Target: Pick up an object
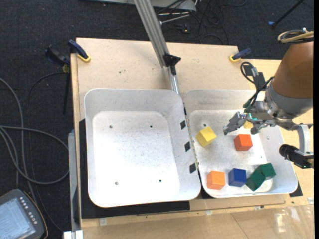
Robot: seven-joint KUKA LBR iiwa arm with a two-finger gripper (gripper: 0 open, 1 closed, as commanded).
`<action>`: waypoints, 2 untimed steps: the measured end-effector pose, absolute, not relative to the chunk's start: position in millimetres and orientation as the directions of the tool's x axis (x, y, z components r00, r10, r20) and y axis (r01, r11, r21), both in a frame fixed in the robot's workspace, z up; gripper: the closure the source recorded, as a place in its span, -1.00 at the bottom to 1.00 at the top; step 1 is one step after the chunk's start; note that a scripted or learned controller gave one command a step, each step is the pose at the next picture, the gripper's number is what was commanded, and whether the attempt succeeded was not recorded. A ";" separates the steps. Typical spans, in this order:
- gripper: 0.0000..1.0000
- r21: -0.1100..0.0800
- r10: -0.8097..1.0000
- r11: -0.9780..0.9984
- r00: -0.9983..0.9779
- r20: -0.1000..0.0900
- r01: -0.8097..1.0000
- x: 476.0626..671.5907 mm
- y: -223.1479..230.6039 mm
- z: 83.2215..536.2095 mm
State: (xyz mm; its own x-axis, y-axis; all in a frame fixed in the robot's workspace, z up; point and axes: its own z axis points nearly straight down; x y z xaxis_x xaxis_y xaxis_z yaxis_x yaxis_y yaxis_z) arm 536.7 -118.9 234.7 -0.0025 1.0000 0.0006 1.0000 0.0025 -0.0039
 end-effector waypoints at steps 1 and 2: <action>-1.00 0.000 1.000 0.000 0.000 0.000 1.000 537.4 -119.2 236.7; -1.00 -0.006 1.000 -0.001 0.001 0.001 1.000 542.7 -116.1 174.7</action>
State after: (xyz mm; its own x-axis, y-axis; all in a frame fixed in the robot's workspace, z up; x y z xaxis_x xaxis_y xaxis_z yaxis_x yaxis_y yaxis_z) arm 542.7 -116.1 174.7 0.0007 1.0000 0.0008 1.0000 -0.0006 -0.0063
